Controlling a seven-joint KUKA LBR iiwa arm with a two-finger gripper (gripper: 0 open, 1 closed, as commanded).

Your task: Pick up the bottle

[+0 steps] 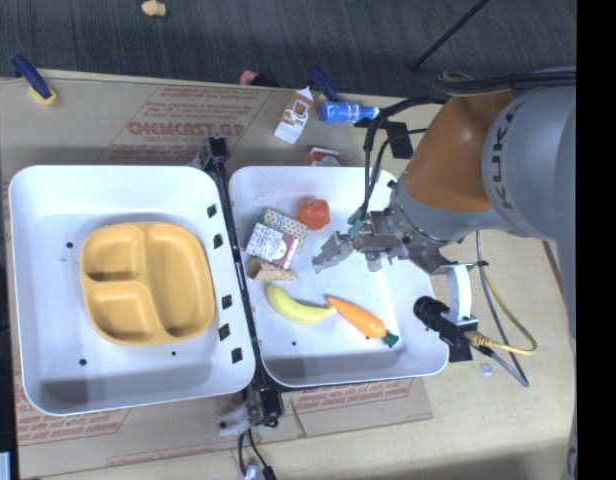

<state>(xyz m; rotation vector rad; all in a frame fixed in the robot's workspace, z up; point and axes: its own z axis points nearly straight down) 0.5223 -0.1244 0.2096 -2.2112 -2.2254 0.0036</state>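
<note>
A small blue bottle-like object (340, 113) lies on the cardboard just behind the right bin (418, 363), outside its rim. My gripper (331, 252) hangs low over the middle of the right bin, reaching in from the right under the grey arm with the orange band (453, 163). It sits between a red round item (313, 213) behind it and a banana (296, 307) in front of it, well away from the blue object. Nothing shows in its grasp.
The right bin also holds a patterned packet (276, 239) and a carrot (360, 319). A yellow divided plate (148, 280) sits in the left bin (38, 368). A small carton (294, 116) and blue clamps (33, 78) lie behind the bins.
</note>
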